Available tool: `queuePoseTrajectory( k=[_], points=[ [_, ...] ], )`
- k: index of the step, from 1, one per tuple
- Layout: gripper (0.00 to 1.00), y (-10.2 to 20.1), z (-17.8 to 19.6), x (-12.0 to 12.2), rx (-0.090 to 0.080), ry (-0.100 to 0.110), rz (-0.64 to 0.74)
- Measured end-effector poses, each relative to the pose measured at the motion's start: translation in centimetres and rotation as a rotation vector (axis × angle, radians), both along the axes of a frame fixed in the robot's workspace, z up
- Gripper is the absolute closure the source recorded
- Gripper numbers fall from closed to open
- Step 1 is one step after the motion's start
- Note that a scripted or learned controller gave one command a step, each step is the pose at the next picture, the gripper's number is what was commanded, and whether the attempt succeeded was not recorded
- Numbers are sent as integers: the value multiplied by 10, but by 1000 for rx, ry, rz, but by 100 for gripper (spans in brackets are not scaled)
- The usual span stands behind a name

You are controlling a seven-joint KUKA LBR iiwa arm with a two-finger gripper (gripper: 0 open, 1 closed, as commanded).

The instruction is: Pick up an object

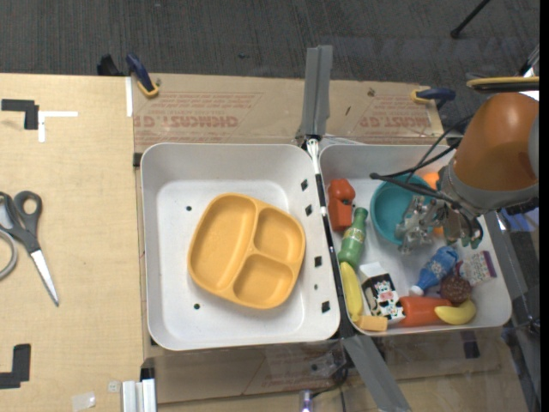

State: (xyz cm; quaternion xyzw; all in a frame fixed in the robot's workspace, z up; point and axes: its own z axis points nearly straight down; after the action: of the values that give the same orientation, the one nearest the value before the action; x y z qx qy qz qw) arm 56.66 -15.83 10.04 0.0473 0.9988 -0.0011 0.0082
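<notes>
Since the bench (69, 144) carries everything, start there: two white bins sit side by side on it, with scissors (30, 239) lying well apart on the bare wood at the left. Inside the left bin (163, 316) rests a yellow divided plate (247, 250), alone. Over the right bin (497, 312) the grey arm (502, 148) with its orange band reaches in, and its gripper (418, 223) hangs low above a teal bowl (390, 213). Whether the claw is apart or together cannot be told, and nothing can be made out in its grip.

Objects to pick crowd this right bin: an orange bottle (340, 202) by the dividing wall, a green bottle (352, 243) below it, a banana (350, 290), a small printed box (380, 294), a blue bottle (437, 267), a dark ball (455, 290), and a second banana (455, 313) at the front.

Judging from this crowding, the risk is a missed or glancing grasp: the bowl's curved rim could slip from the claw, and neighbours lying so near one another could be nudged or wedged.
</notes>
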Motion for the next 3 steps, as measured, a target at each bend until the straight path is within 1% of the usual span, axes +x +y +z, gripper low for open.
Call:
queuePoseTrajectory(
  k=[1,2,3],
  points=[
    [0,1,-7,-4,2,11,1],
    [0,-7,-10,81,7,52,21],
    [100,-7,-9,69,16,104,20]
  ],
)
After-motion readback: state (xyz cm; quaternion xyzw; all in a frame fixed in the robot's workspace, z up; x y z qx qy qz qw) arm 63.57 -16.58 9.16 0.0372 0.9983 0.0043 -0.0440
